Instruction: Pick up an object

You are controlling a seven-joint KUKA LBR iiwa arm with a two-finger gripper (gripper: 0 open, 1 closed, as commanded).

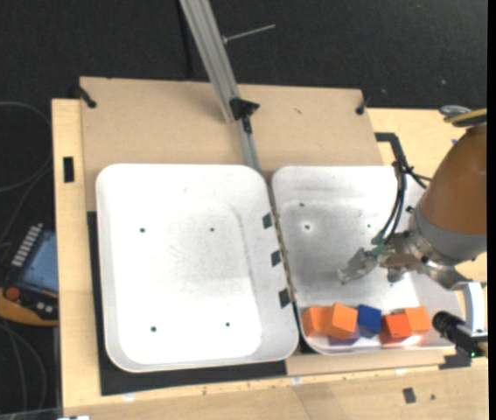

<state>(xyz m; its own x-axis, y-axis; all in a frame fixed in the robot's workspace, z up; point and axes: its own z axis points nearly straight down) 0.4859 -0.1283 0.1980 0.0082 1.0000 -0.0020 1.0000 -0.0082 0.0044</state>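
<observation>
Along the front wall of the right bin (317,191) lies a row of small blocks: an orange block (317,319), an orange cube (345,319), a blue cube (369,318) and two more orange blocks (396,326) at the right end. My gripper (370,268) hangs over the bin's right half, just behind that row, with nothing visibly in it. The arm's orange band (457,191) rises behind it at the right.
The left bin (186,261) sits beside the right one, joined by small black clips (275,256). A slanted metal rail (217,55) runs from the top down to the bins' junction. Cables and a handheld pendant (29,274) lie off the bench at left.
</observation>
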